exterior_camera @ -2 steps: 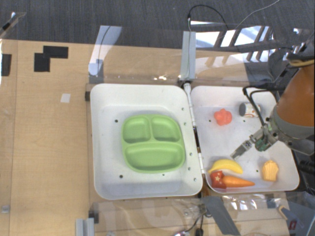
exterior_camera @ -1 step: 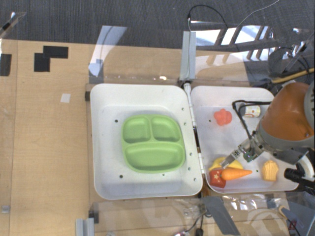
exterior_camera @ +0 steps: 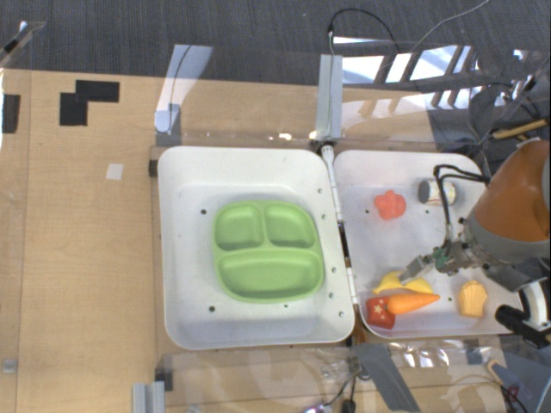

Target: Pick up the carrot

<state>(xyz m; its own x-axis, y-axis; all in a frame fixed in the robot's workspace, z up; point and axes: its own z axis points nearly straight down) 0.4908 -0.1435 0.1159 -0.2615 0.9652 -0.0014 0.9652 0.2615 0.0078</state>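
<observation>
Carrot (exterior_camera: 411, 301) lies in the right bin (exterior_camera: 370, 179), just below and a little left of the claw (exterior_camera: 430, 263), close enough that the tips hang almost over its upper edge. Its long axis runs roughly left to right across the view, thick end toward the left, point toward the right, tilted only slightly. Whether the claw is spread or pressed together cannot be told; nothing shows between its tips, so it carries nothing.

Crowding matters for the descent. A yellow piece (exterior_camera: 403, 282) sits touching the carrot's upper side, directly between it and the claw. A red block (exterior_camera: 381, 312) touches the carrot's thick end at lower left. To the claw's lower right, apart from the carrot, lies a pale yellow item (exterior_camera: 472, 299).

My judgement: the move needed is a short shift down-left, with the tips set across the carrot's narrow width near its middle, or the yellow piece may be caught instead.

Farther up-left of the claw rests a pink toy (exterior_camera: 390, 205), well apart. Beyond, in the left bin (exterior_camera: 185, 231), a green tray (exterior_camera: 268, 251).
</observation>
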